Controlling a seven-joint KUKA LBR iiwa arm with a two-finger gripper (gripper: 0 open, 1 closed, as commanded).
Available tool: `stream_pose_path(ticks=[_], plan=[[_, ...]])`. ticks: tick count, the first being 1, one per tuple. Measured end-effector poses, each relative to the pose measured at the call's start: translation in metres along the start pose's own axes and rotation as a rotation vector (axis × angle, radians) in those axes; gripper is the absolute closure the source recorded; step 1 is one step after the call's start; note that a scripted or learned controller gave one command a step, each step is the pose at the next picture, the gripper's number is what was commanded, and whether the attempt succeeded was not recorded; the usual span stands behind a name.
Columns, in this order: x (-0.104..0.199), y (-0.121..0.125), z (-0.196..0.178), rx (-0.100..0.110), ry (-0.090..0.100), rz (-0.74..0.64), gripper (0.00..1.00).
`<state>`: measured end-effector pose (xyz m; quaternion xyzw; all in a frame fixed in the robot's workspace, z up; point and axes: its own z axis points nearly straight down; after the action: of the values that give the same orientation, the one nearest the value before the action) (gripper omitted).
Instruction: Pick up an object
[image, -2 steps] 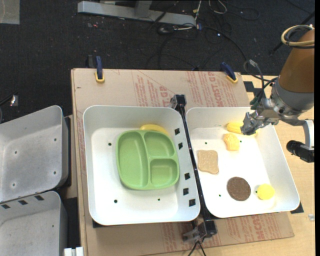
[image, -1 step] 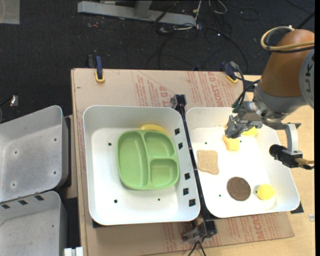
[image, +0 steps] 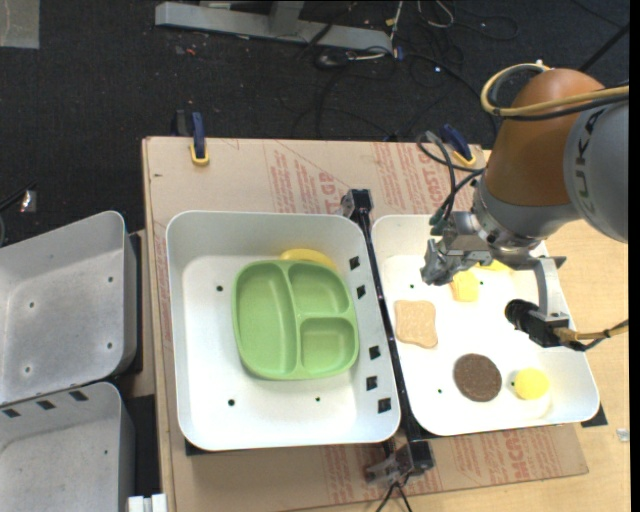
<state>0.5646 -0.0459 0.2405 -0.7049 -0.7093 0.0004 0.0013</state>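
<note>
Though blurred and unreadable as to gap, fingers (image: 440, 268) beside yellow block (image: 464, 288).

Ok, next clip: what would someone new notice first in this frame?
The green tray, with its three compartments, fills the middle of the left bin, with something yellow peeking out behind it. The arm comes in over the right bin, its gripper low at the back beside a yellow piece. Toast, a brown disc and a yellow ball lie nearer the front.
</note>
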Motion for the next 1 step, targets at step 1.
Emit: stream_pose_path(ticks=[1], plan=[[0.0574,-0.0029,0.0072,-0.001,0.001,-0.002,1.00]])
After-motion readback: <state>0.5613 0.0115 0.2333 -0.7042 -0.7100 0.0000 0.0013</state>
